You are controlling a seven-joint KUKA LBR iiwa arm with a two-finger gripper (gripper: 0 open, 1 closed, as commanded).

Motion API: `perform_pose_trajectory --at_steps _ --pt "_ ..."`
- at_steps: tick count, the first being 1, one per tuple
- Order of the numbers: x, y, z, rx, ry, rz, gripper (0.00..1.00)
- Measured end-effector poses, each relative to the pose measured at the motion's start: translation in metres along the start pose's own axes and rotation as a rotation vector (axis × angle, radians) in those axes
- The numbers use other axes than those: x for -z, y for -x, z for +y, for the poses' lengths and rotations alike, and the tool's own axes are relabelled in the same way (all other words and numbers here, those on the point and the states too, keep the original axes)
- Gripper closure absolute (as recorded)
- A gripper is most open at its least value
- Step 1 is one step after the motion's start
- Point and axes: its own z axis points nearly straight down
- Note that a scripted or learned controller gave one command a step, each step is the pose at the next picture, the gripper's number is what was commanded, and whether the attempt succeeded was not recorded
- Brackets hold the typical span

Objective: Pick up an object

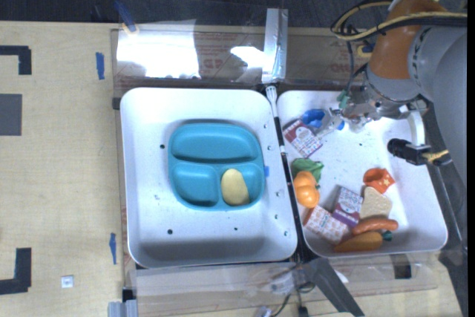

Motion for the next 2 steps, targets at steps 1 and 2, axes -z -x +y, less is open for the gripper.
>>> perform_pose_trajectory --at_steps 1,2 --pt "-0.0061 -0.013 0.0031 -0.028 0.007 -0.004 0.0" --pt "-0.0014 -0.0135 -0.0007 -0.026 -0.009 -0.002 1.0"
